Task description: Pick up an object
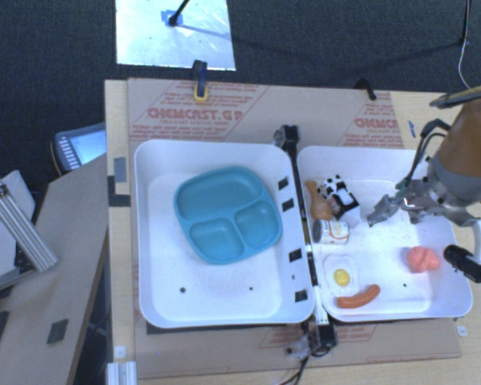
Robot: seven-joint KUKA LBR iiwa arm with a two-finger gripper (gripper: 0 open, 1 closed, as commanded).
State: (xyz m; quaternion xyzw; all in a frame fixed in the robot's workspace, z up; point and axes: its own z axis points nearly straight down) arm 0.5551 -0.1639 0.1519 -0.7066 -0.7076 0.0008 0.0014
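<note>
Hovering over the right bin (441, 299), my gripper (382, 211) hangs above its bare white floor, a little right of the cluster of toys along the divider. I cannot tell from this angle how it is set, and nothing shows in its grasp.

The things I could pick up all lie in this right bin. Nearest my gripper, to its left, sits a black-and-white toy (337, 192), touching a brown toy (321, 205) that leans against the divider side. Just nearer than those is a small white carton (334, 231) with an orange mark. Nearer still lies a fried egg toy (341, 277), and beside it, at the near edge, an orange sausage (359, 297) lying roughly left to right. A pink lump (422, 259) rests well apart from these, toward the right side of the bin, nearer than my wrist.

The left bin (156, 239) holds a blue divided plate (227, 213), tilted slightly, with three compartments. Both bins sit on a sheet of cardboard (248, 111).
</note>
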